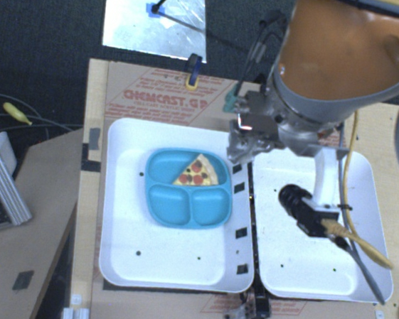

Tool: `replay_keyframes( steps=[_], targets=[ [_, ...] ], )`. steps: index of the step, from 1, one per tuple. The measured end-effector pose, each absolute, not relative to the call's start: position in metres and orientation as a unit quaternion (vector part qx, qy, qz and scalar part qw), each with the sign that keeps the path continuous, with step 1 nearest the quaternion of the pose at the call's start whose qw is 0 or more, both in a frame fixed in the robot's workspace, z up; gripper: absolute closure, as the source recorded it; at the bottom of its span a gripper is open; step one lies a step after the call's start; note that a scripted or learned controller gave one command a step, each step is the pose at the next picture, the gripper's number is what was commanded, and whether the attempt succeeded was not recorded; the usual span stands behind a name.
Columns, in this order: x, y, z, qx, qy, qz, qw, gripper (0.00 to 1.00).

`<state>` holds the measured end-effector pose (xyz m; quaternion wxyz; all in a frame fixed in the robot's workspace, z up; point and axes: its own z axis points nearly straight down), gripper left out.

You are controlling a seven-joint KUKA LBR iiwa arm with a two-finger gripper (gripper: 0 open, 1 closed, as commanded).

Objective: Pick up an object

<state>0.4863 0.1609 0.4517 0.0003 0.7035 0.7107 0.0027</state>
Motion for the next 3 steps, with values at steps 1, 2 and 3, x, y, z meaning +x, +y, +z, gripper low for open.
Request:
replay_keyframes(
  steps=[1, 2, 3],
  targets=[
    [0.487, 0.174, 0.479, 0.705, 0.709, 0.0024, 0.001, 1.00],
    [0.487, 0.167, 0.469, 0.707, 0.707, 0.0011, 0.000, 1.00],
    [0.487, 0.139, 0.463, 0.708, 0.707, 0.0005, 0.000, 1.00]
  ],
)
